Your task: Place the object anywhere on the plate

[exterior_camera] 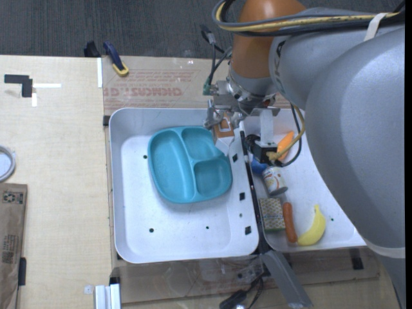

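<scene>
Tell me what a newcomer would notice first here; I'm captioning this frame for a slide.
The big grey arm with its orange band fills the right side, its gripper hanging over the far right corner of the left bin. Next comes the blue divided plate lying in that bin. In the right bin, a yellow banana lies near the front beside a sponge and a small jar.

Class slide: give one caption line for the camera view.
Gripper hovers at the far rim of the blue plate in the left bin; banana waits in the right bin.
</scene>
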Motion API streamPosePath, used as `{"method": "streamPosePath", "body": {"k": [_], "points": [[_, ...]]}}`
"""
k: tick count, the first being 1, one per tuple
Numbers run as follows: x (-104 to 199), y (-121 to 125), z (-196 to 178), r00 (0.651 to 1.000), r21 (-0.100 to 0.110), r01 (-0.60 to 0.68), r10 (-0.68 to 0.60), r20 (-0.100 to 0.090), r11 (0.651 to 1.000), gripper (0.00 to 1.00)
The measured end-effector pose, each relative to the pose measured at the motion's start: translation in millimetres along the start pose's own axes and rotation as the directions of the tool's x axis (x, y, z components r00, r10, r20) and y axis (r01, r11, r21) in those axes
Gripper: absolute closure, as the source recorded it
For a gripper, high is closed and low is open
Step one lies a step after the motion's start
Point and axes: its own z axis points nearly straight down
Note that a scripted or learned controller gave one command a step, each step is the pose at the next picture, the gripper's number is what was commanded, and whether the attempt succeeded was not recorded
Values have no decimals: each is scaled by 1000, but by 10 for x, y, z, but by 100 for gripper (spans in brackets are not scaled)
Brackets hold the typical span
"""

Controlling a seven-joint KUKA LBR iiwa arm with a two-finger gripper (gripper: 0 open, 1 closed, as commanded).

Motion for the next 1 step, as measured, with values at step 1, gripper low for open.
{"method": "streamPosePath", "body": {"k": [1], "points": [[0, 1, -2, 1000, 0, 0, 0, 0, 1000, 0]]}}
